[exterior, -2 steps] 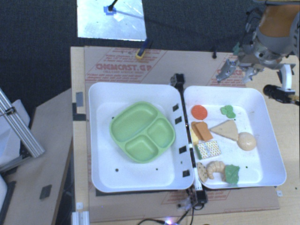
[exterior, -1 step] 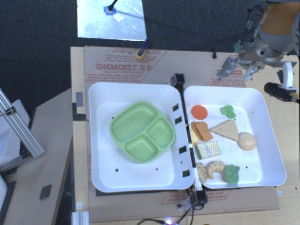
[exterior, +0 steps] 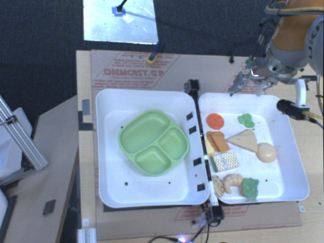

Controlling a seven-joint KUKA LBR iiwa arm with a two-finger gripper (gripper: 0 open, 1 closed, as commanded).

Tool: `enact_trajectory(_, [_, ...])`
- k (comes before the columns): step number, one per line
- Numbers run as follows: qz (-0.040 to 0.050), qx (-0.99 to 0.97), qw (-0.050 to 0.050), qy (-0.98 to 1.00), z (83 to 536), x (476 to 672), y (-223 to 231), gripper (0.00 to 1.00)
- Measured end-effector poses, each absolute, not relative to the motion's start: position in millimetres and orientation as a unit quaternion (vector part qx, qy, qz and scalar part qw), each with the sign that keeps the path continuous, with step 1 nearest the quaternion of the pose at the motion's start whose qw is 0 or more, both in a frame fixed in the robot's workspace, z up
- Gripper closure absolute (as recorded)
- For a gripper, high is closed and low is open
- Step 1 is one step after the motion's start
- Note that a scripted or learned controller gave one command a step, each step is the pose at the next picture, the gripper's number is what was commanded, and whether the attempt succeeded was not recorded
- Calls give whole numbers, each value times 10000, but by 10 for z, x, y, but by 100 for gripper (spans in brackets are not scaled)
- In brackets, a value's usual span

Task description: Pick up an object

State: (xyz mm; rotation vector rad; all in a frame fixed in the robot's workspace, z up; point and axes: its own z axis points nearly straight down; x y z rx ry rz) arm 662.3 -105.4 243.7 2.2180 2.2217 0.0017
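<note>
The right white bin (exterior: 291, 151) holds several toy foods: a red disc (exterior: 215, 120), a small green piece (exterior: 246, 119), an orange block (exterior: 218, 142), a tan wedge (exterior: 244, 141), a beige ball (exterior: 266, 152), a speckled square (exterior: 225, 161), a croissant (exterior: 232, 181) and a green broccoli piece (exterior: 250, 187). My gripper (exterior: 250, 87) hangs over the far rim of this bin, above and behind the foods. Its fingers are spread open with nothing between them.
The left white bin (exterior: 109, 135) carries a green divided plate (exterior: 153, 142). A black divider (exterior: 200, 140) runs between the two bins. A shiny metal sheet (exterior: 119, 14) lies beyond the bench at the back left.
</note>
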Motion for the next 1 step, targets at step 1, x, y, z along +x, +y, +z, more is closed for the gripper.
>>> enact_trajectory(1, [-5, 7067, -6, 7075, 1847, 6568, -1004, 0])
